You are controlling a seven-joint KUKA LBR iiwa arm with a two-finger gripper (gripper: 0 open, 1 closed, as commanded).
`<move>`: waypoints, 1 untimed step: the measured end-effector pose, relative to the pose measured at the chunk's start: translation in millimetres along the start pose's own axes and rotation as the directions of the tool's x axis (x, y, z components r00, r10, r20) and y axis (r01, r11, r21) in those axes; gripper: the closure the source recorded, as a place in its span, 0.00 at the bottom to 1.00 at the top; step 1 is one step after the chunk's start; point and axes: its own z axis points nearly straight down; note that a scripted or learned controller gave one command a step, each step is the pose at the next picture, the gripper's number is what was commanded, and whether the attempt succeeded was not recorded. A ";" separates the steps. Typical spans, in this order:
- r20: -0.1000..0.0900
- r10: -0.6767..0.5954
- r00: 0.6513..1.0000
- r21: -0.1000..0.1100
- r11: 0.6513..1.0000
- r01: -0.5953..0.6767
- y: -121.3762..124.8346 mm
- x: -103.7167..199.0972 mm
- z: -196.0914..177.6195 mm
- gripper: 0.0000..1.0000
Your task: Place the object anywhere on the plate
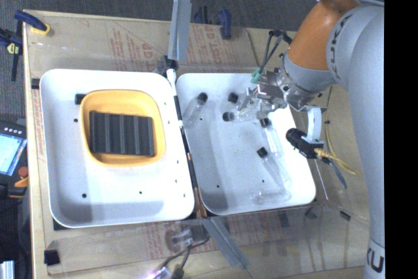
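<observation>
The end effector (256, 103) hangs over the right bin (222, 193); a yellow plate (123, 100) lies left.

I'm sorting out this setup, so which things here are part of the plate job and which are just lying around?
Part of the job:
- yellow plate with a dark grooved insert, in the left bin
- clear tubes with dark caps, in the right bin
- hand

Lying about:
- blue clamps
- handheld screen

Plate (121, 101) lies in left bin (59, 160), beside right bin (222, 186)

Yellow plate (121, 100) with dark ribbed centre; white bins (59, 193); grey, orange-banded arm (339, 23).
</observation>
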 end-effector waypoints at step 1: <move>0.001 -0.116 0.993 0.000 0.993 0.116 -13.2 81.4 -25.4 1.00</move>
